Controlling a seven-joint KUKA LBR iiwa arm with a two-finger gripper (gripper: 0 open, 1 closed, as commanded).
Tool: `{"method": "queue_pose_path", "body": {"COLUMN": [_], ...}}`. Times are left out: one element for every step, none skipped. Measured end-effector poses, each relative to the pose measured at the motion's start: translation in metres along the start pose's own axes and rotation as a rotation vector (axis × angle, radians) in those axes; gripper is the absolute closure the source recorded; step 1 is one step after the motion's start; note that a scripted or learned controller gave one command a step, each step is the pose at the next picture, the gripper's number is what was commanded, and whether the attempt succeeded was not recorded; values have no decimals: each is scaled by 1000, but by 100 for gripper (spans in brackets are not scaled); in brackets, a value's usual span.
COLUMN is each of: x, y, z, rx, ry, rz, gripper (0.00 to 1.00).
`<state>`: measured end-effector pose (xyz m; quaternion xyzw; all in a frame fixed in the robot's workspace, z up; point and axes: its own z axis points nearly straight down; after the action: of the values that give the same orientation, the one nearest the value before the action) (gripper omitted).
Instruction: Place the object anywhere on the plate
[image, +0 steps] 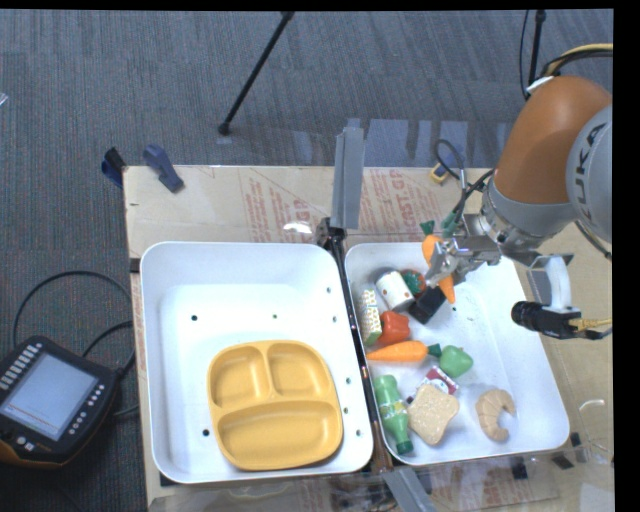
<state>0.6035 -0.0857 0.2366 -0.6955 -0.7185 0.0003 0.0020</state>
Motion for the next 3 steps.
{"method": "queue_pose_path", "body": {"x": [81,184,265], "y": [14,24,47], "z": [42,55,139], "rx": [11,8,-1], "ry": [-1,-2,-3], "rz": [114,-42,-88], "gripper": [100,100,100]}}
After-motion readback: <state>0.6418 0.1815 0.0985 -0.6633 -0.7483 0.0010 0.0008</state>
